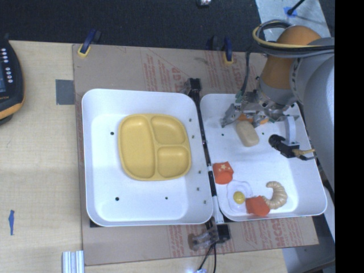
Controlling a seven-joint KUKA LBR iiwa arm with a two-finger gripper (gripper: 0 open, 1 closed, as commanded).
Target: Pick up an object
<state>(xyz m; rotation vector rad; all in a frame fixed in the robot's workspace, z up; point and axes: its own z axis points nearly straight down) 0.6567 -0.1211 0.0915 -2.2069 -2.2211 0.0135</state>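
Note:
In the right bin [307, 178], my gripper [246, 117] hangs low over the far-left part, its fingers spread apart. Just below it on the bin floor lies a tan oblong piece [248, 135], its upper end at the fingertips but not clasped. A small orange bit shows between the fingers; I cannot tell what it is. Nearer the front lie a red chunk [223, 172], a toy fried egg [239, 196], a second red piece [257, 206] and a curved tan shrimp-like piece [277, 193].
The left bin [99, 152] holds a yellow divided plate [154, 147]. The grey arm with its orange band [282, 67] comes in over the right bin's far right corner. A dark handset [8, 78] lies at the bench's left edge.

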